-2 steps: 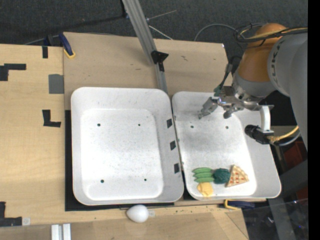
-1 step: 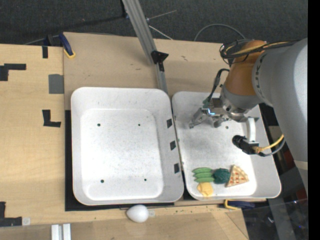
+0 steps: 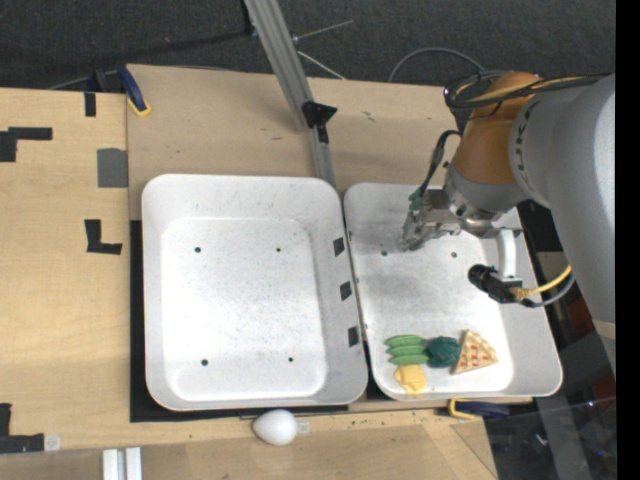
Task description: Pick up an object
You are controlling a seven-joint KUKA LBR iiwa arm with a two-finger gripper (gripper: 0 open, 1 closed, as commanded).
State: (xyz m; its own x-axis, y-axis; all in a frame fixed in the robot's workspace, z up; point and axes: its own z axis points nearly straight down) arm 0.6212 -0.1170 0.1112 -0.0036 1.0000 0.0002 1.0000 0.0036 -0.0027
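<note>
1. Stood at the search-and-approach step of the pick: nothing lifted, all candidate objects lying in the right bin [image 3: 520,363].
2. Hung over the upper part of the right bin, toward twelve o'clock of that bin's floor: the claw [image 3: 413,236], pointing down on the end of the arm [image 3: 560,158]. Could not tell whether its tips were spread or pressed together; too small and dark against the white floor. Nothing seen between them.
3. Clustered at the six o'clock end of the right bin, well apart from the claw: a green ridged piece [image 3: 405,347], a dark green broccoli-like lump [image 3: 441,349] just beside it at three o'clock, a yellow piece [image 3: 410,376] touching the green one at six o'clock, and a pizza-slice toy [image 3: 473,352] at three o'clock of the lump.
4. Lay outside both bins on the tabletop [image 3: 60,298], at six o'clock of the left bin [image 3: 160,298]: a white egg-shaped thing [image 3: 275,427].
5. Judged for the next move: travel toward six o'clock along the right bin to stand over the cluster, then choice of one piece. Pizza slice likely the easiest, sitting at the cluster's edge with bare floor at its three o'clock side.
6. Judged as a risk: pieces packed close, so a descent into the middle likely to nudge neighbours or catch two at once; bin wall close at six o'clock.
</note>
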